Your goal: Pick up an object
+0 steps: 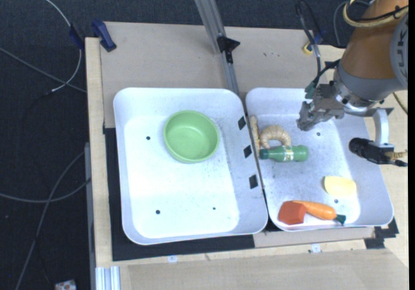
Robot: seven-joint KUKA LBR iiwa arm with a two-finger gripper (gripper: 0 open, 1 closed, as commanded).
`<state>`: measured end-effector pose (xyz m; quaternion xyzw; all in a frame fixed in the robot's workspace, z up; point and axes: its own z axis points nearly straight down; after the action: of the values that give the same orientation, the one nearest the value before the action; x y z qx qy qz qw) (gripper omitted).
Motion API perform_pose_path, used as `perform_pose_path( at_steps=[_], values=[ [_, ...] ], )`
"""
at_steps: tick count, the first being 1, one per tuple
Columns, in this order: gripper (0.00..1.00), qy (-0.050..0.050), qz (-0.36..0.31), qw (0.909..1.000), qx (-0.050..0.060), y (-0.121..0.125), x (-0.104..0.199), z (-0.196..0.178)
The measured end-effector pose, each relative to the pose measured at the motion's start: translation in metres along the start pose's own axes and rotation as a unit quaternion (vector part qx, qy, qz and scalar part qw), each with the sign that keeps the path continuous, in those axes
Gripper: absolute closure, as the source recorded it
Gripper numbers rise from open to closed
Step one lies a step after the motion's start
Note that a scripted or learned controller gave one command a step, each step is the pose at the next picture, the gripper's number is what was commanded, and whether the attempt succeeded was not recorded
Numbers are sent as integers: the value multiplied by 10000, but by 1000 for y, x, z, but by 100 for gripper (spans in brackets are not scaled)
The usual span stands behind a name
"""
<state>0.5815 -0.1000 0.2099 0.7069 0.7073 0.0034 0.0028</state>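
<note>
Stood on dark carpet crossed by thin cables: a pale tan counter (168, 55), with blue clamps at its far corners and a slanted aluminium rail (209, 16) running down between the bins. Carried two shallow white bins side by side on a black mat. Left bin (181, 211): held a light green bowl (190, 135) toward the far side. Right bin (363, 172): held a green bottle (285, 153) lying on its side, touching a tan braided ring (271, 136) just beyond it; a pale yellow piece (340, 186) near the right wall; an orange carrot (318, 210) lying across a red piece (291, 213) at the near edge. Hung over the far part of the right bin, above bare floor and right of the ring: the gripper (313, 115), reaching in from the right. Could not tell whether the jaws stood apart or together.
</note>
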Motion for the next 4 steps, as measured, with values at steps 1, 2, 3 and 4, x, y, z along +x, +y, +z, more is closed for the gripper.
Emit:
perform_pose_path(
  at_steps=[1, 2, 3, 4],
  values=[
    [100, 2, -7, 10000, -6, 12, 4, -61],
    [100, -2, -3, 10000, 17, 13, 5, -76],
    [100, 22, -25, 9999, 97, 16, 56, -56],
    [100, 24, -31, 9999, 109, 18, 121, -45]
  ],
)
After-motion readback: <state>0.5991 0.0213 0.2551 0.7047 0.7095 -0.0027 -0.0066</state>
